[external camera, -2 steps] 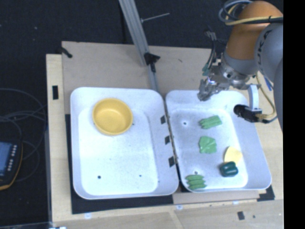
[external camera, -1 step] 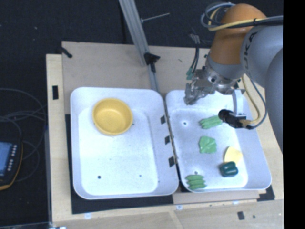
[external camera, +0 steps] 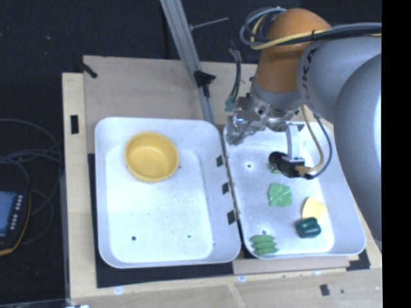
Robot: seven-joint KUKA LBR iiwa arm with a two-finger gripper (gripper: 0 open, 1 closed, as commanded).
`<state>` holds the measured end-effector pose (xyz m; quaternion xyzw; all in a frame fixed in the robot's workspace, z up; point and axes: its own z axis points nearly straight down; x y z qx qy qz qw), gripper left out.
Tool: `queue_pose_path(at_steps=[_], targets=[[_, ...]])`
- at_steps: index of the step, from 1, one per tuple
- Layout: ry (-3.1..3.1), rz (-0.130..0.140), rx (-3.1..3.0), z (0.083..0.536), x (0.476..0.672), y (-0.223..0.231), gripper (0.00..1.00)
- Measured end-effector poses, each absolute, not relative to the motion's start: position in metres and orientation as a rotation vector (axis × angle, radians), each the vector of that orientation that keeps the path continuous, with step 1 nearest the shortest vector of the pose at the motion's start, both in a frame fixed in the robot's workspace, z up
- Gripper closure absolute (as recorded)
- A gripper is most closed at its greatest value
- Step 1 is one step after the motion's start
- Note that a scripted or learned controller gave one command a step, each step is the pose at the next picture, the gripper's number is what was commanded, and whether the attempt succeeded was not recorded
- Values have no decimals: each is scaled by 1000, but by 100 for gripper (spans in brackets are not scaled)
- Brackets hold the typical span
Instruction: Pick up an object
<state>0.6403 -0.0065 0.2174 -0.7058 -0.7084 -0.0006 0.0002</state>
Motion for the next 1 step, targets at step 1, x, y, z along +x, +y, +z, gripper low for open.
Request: queue_pose_path(at_steps=[1], targets=[[-2225, -2, -2217, 215, 640, 49, 100]])
